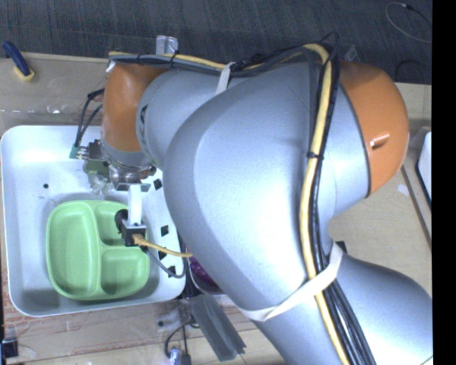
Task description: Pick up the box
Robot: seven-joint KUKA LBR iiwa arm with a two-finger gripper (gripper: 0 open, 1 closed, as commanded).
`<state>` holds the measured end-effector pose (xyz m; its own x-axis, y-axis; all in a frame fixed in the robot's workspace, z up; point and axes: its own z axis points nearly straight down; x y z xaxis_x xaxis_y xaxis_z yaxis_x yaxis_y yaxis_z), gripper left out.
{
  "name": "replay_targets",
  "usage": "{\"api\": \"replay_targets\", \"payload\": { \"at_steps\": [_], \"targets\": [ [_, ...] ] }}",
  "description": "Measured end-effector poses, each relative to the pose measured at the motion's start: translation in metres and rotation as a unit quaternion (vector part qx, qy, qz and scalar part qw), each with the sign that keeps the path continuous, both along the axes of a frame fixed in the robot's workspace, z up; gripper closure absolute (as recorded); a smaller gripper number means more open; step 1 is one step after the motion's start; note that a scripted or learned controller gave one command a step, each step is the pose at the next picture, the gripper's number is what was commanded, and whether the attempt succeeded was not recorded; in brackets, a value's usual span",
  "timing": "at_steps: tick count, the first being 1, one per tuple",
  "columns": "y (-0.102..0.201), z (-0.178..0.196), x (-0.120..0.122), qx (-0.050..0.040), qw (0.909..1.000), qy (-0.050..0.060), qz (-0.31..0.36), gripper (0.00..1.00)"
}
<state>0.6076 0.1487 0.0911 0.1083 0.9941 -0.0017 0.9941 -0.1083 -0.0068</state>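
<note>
Nearest the camera, the grey arm (289, 188) crosses from the right and covers most of the bench (53, 82). Under its near edge a small dark purple thing (200, 276) peeks out, too hidden to name.

The left bin (19, 173) holds a green tray (76, 249) with three compartments, lying flat in the bin's near half. Whether this tray is the box cannot be told.

Just past the tray's far right corner, the gripper (120, 175) points down into the bin below the orange band (121, 109). Whether it is open or closed cannot be told, and nothing is seen held in it.

A strip of the right bin (424, 162) shows beyond the arm. At the bench's far left corner lies a blue and yellow tool (17, 61).
</note>
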Motion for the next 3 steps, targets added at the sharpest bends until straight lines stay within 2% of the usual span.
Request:
{"api": "replay_targets", "payload": {
  "at_steps": [1, 2, 3],
  "targets": [
    [-0.005, 0.307, -0.057, 0.0011, 0.9994, -0.003, 0.034, 1.00],
    [0.070, 0.218, -0.061, -0.0008, 1.0000, 0.000, 0.002, 1.00],
    [0.069, 0.352, -0.093, 0.0011, 0.9967, -0.003, 0.082, 1.00]
  ]
}}
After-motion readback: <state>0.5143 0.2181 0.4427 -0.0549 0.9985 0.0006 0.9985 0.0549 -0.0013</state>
